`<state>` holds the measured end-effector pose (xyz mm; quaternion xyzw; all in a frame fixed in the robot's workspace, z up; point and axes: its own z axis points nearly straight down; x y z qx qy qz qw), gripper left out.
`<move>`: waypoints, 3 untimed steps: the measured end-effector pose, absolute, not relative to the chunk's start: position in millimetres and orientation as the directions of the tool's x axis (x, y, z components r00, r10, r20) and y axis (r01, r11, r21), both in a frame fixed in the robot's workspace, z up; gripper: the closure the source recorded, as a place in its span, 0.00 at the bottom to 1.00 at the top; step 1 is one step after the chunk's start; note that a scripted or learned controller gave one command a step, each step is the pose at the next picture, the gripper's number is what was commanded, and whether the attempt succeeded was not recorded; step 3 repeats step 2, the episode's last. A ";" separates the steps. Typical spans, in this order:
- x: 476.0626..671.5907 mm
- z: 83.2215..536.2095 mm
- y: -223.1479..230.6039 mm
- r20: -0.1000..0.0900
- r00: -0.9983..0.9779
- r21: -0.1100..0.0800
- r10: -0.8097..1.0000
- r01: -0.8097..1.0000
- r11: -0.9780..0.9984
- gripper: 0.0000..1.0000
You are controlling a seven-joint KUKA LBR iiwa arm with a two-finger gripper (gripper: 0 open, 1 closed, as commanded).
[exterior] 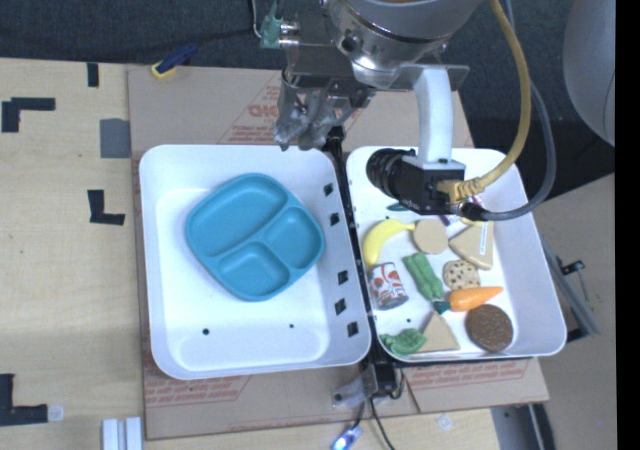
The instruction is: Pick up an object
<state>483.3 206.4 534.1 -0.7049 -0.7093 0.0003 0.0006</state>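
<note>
My gripper (312, 126) hangs above the back rim of the left bin (165, 238), close to the divide between the two bins, with nothing seen held in it. A blue divided plate (255, 235) lies in the left bin. The right bin (535, 278) holds small toy foods: a yellow banana (385, 236), a red and white can (388, 285), a green pickle (425, 275), a speckled cookie (460, 273), an orange carrot (472, 298) and a brown round patty (490, 326).
A green leafy piece (405, 342) and a pale wedge (440, 331) lie at the right bin's front. A tan disc (432, 235) and a pale slice (478, 248) sit behind the cookie. Both bins rest on cardboard (200, 108).
</note>
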 end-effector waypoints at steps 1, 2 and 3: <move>481.5 340.0 175.1 -0.008 0.001 -0.019 1.000 1.000 -0.002 1.00; 484.4 435.8 101.4 0.000 0.007 0.008 1.000 1.000 -0.007 1.00; 484.4 435.8 101.4 0.000 0.007 0.008 1.000 1.000 -0.007 1.00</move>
